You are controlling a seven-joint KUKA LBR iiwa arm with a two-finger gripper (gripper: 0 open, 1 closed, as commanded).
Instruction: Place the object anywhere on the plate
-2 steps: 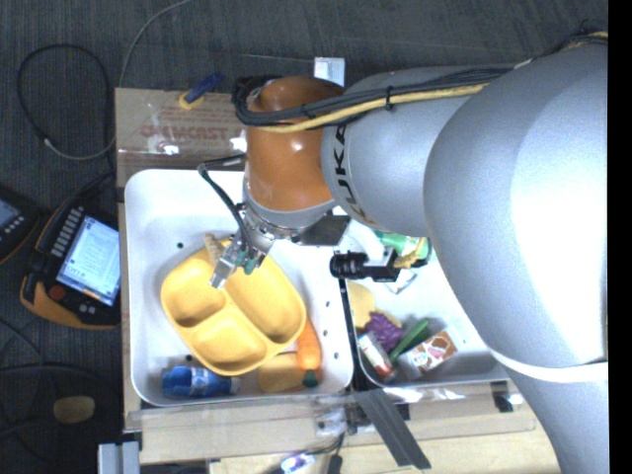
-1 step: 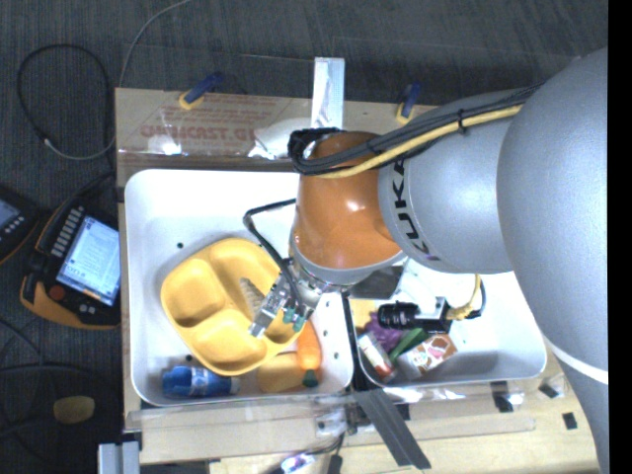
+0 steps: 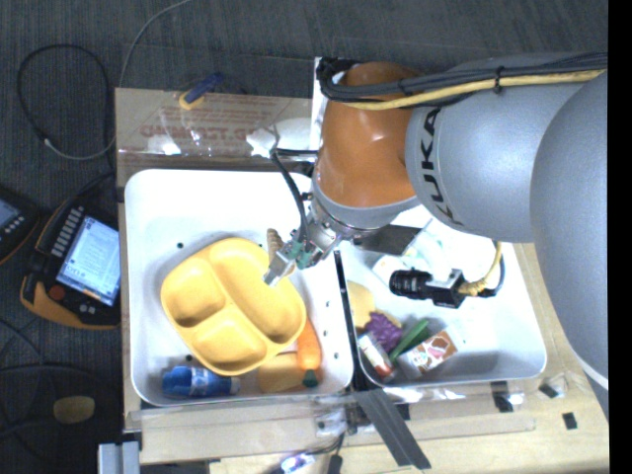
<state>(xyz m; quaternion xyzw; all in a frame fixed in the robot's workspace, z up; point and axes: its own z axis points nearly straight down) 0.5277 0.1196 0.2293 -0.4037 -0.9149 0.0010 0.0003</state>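
A yellow divided plate (image 3: 232, 304) lies tilted in the left white bin (image 3: 158, 200). My gripper (image 3: 283, 262) hangs over the plate's upper right rim, close to the wall between the two bins. A small greenish bit (image 3: 303, 255) shows at the gripper's tip, and I cannot tell whether it is a held object or part of the tool. The grey arm with its orange band (image 3: 370, 141) covers the back of both bins. An orange carrot (image 3: 309, 349) lies against the plate's right edge.
In front of the plate lie a blue bottle (image 3: 196, 381) and a yellow-orange block (image 3: 279, 373). The right bin (image 3: 513, 355) holds a purple item (image 3: 385, 330), a green one (image 3: 416, 330) and a red-and-white packet (image 3: 435, 352). A black cylinder (image 3: 425, 284) sticks out under the arm.
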